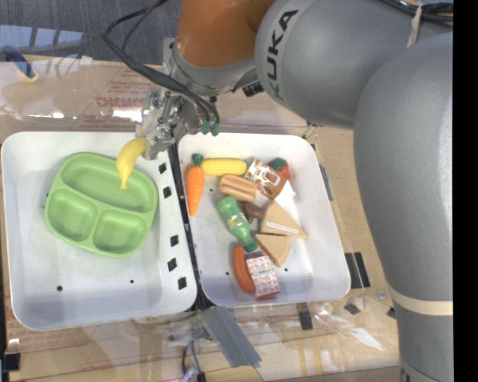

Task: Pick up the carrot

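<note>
The orange carrot (194, 189) with a green top lies in the right bin (323, 237), along its left wall, pointing toward the front. My gripper (161, 134) hangs over the back end of the divider between the two bins, a short way behind and left of the carrot. A yellow banana (130, 160) slants over the back rim of the green plate (95, 209). Its upper end reaches right up to the gripper's left side. Nothing of the gripper touches the carrot.
The right bin also holds a corn cob (223, 166), a hot dog (239, 187), a green bottle (236, 221), wedges of bread or cheese (280, 228), a red carton (261, 275) and other toy food. The green plate sits in the left bin (32, 293).
</note>
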Tool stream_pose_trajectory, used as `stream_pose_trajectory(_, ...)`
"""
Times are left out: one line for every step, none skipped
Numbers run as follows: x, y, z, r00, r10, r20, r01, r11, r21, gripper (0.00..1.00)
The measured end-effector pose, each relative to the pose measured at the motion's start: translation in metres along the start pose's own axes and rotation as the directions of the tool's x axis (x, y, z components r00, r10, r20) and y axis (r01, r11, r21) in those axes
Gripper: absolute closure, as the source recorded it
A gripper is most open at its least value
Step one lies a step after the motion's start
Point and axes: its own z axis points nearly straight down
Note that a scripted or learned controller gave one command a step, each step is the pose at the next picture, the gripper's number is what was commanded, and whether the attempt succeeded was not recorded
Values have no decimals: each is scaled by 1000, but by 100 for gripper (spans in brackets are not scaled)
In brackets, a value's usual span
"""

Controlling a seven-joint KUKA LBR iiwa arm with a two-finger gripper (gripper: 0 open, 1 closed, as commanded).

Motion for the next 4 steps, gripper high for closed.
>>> stream_pose_trajectory(-8,76,-12,1000,25,10,-25,1000,-1,100)
stream_pose_trajectory(26,142,-180,996,-84,26,84,996,-3,100)
stream_pose_trajectory(82,24,-12,951,-309,2,309,951,3,100)
stream_pose_trajectory(63,-57,-144,949,-314,19,314,950,10,100)
